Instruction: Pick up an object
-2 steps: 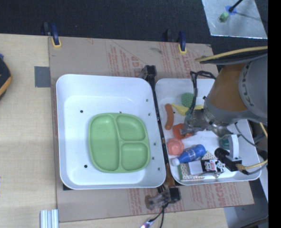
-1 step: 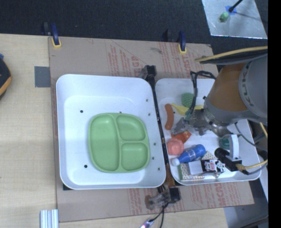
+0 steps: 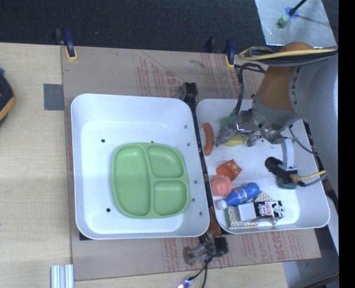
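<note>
Your big grey arm with the orange band [image 3: 285, 89] reaches over the right shallow white bin [image 3: 312, 215], and the left white bin [image 3: 87, 161] holds a green divided plate [image 3: 149, 180]. The pincer [image 3: 240, 131] sits low at the bin's far end, touching a small yellow-green toy [image 3: 232, 138]; can't tell its state. The orange sausage-shaped piece [image 3: 208, 138] lies just beside it, long axis front-to-back.

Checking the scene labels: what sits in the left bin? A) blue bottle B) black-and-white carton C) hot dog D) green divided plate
D: the green plate lies in the left bin, while the bottle, hot dog and carton are all in the right bin.
</note>
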### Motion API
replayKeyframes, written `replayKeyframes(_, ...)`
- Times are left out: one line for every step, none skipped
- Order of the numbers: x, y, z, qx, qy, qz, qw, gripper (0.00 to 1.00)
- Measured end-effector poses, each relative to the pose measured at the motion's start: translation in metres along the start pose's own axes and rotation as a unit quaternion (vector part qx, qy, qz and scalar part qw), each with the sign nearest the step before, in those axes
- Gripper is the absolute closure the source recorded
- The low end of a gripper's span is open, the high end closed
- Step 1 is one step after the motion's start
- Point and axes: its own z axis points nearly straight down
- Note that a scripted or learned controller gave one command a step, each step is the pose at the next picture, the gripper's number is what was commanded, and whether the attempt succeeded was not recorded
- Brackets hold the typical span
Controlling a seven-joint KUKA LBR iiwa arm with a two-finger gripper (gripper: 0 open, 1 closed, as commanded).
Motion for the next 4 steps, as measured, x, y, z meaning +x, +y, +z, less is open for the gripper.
replayKeyframes(0.005, -0.06, 0.001, 0.001, 0.0, 0.0, 1.0, 0.0)
replayKeyframes(0.002, -0.111, 0.001, 0.001, 0.0, 0.0, 1.0, 0.0)
replayKeyframes(0.0, -0.072, 0.0, 0.0, 0.0, 0.0, 1.0, 0.0)
replayKeyframes(0.0, -0.097, 0.001, 0.001, 0.0, -0.001, 1.0, 0.0)
